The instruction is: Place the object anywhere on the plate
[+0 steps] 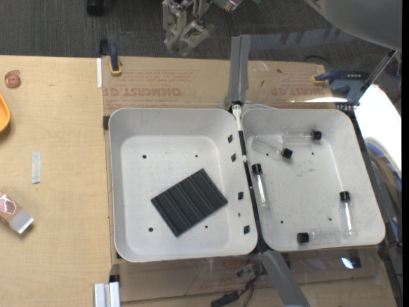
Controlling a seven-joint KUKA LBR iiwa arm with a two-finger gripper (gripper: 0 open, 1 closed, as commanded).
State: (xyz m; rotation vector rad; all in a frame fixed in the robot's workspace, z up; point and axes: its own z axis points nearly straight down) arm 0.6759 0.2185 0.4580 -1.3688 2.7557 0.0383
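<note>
1. Bins sit side by side on the bench: the left bin (124, 171) holds a dark ribbed plate (189, 201), lying flat and turned at an angle, toward 6 o'clock of that bin's middle.
2. Clear tubes with black caps lie in the right bin (358, 171): one (300, 135) near 12 o'clock, a shorter one (273, 148) just beside it, one (259, 183) along the 9 o'clock wall, one (346, 211) at 4 o'clock, and one (316, 237) near 6 o'clock.
3. None of the tubes touches the plate.
4. The gripper (185, 27) hangs at 12 o'clock of the view, beyond the bins over the floor; whether its fingers are wide or narrow I cannot tell.
5. Cardboard (160, 85) lies behind the bins, clamped at both ends.
</note>
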